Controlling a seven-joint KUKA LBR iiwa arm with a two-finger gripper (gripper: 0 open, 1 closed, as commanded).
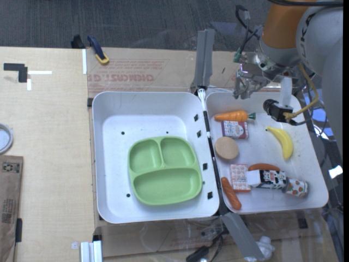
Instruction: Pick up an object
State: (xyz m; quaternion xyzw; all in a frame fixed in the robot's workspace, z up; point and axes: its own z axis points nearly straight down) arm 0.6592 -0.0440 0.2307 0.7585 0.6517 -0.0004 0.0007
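In the right-hand bin (316,192), the loose objects are seen scattered singly across the floor, an arrangement judged to leave each one open to a grasp from above. A carrot (233,115) is laid crosswise near the far wall, with a small red-and-white packet (235,129) just beside it and a round tan disc (227,148) nearer the dividing wall. A banana (282,141) is placed well apart toward the right. Along the near wall a sausage (231,193), a second packet (239,177) and a black-and-white patterned bottle (278,181) are grouped closely, a red item being partly hidden behind the bottle. The left-hand bin (103,146) is occupied by a green divided plate (164,170), probably kept as a place for setting things down. The gripper (244,89) is held above the far edge of the right-hand bin, beyond the carrot, no object being seen between its fingers or touched by them. How widely the fingers are parted cannot be told, the tips being small and dark against the bin rim. No object has yet been taken; the carrot is judged the nearest candidate.
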